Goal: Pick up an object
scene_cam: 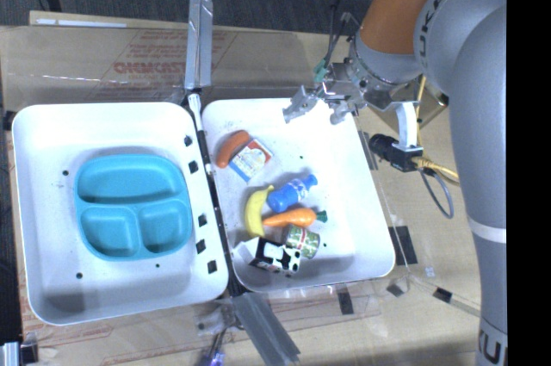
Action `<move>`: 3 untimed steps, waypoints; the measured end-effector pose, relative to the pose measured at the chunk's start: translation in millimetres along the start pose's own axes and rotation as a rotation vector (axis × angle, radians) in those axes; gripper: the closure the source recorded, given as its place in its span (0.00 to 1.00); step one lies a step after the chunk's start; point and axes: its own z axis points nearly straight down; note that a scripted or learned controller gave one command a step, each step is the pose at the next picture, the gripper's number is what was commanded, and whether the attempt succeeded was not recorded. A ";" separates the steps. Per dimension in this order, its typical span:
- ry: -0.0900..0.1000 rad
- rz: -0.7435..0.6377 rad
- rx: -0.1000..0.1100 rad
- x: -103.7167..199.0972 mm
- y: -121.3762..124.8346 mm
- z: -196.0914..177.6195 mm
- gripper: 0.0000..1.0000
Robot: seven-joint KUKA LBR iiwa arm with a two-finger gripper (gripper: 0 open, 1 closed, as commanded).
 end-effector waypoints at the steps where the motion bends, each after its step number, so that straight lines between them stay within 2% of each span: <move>1: 0.001 0.005 0.001 -4.3 -45.3 139.5 0.00; 2: 0.000 -0.174 -0.002 9.5 -95.6 148.1 0.00; 3: 0.001 -0.095 -0.002 38.7 -146.7 148.5 0.00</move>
